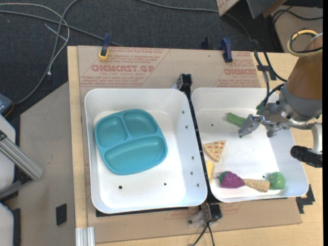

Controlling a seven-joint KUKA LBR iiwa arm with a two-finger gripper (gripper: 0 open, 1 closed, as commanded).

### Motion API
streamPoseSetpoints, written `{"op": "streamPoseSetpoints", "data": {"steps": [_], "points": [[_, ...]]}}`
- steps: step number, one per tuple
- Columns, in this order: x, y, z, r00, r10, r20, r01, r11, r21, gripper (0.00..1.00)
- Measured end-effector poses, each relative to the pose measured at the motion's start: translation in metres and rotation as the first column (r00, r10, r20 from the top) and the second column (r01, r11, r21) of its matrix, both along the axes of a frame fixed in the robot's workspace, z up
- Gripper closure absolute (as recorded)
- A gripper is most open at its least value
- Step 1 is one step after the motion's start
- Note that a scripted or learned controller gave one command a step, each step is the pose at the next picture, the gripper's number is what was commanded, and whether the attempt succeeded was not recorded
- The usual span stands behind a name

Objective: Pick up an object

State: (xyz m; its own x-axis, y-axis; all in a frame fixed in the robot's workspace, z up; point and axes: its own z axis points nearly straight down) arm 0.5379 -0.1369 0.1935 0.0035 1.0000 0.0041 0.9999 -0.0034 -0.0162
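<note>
My gripper hangs over the upper part of the right bin, open with its fingers spread and nothing between them. A green stick-shaped piece lies just left of the left finger; I cannot tell if they touch. Lower in the same bin lie a tan pizza-like wedge, a yellow piece against the left wall, a purple grape bunch, a tan cone-shaped piece and a green ball.
The left bin holds a teal divided plate. A black divider runs between the bins. Two blue clamps pin the cardboard at the back. Cables trail along the right side near the arm.
</note>
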Motion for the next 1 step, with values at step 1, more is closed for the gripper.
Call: {"op": "streamPoseSetpoints", "data": {"steps": [1], "points": [[0.0032, 0.0004, 0.0077, 1.0, 0.004, 0.015, -0.004, 1.0, -0.003, 0.0]]}}
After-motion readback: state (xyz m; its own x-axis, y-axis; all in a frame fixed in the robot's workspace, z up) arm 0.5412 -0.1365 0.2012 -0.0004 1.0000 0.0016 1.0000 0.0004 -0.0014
